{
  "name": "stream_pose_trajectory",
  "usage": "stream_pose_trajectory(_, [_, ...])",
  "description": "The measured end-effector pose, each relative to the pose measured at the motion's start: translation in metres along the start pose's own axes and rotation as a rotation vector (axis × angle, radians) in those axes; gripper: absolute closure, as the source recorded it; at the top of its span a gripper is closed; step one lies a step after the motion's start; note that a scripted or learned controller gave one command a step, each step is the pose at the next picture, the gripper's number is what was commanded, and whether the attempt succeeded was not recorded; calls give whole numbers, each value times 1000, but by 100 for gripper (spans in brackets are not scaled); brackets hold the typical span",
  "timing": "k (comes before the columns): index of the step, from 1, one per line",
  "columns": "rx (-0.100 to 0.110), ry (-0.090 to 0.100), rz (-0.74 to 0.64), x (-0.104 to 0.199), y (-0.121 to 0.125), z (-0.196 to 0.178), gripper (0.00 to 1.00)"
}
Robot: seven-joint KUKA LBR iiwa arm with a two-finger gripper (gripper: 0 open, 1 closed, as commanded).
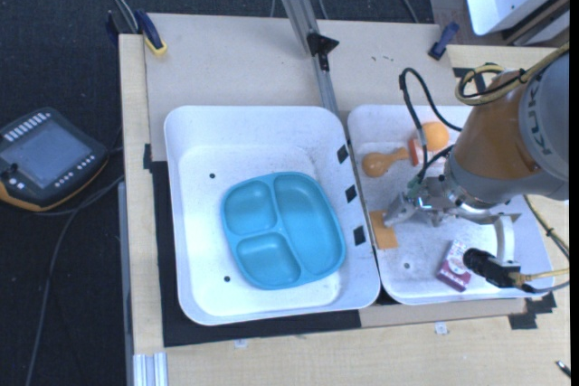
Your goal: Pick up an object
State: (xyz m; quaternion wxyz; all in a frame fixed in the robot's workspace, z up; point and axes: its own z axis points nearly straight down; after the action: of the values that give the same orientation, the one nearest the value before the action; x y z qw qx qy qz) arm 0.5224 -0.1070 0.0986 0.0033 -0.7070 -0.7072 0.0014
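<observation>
In the right bin [412, 280] my gripper [409, 207] is low over the bin floor, with the arm's orange band [493, 145] above it. Just left of the gripper, by the bin's left wall, lies a small tan-orange block [384, 232]. Farther back rests an orange pear-shaped wooden piece [380, 163], and an orange ball [435, 136] lies partly behind the wrist. A small purple and pink box [452, 270] lies at the front right of this bin. I see nothing held in the gripper.
The left bin [194, 194] holds a blue divided plate [282, 229]. A grey metal pole [298, 4] slants down to the gap between the bins. Cables loop around the wrist. A handheld control pendant [45, 156] lies off the bench at the left.
</observation>
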Motion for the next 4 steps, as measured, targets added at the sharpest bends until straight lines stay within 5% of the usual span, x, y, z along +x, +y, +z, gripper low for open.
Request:
stream_pose_trajectory(1, [-6, -1, 0, 0, 1, -14, 100])
stream_pose_trajectory(3, [-12, -3, -1, 5, 3, -121, 100])
stream_pose_trajectory(4, [-10, -3, -1, 5, 4, -143, 100])
